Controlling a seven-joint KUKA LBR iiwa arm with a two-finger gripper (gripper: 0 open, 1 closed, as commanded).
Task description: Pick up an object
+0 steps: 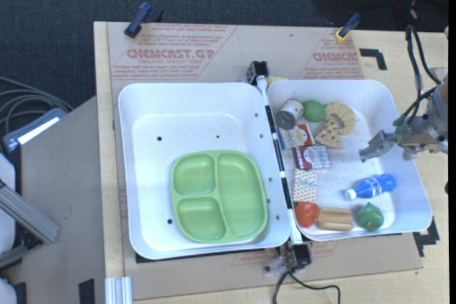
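The tool [375, 147] hangs at the right bin's [407, 204] far edge, above a bare patch; whether it's spread or pressed together, can't tell. Nothing between it. Nearest candidate: the blue bottle [370, 187], lying on its side just below. Risk here, I'd judge: smooth, round plastic rolling off a squeeze. The crowded cartons [312, 156] and glossy green pepper [369, 216] could get nudged. The green tray [218, 195] sits in the left bin
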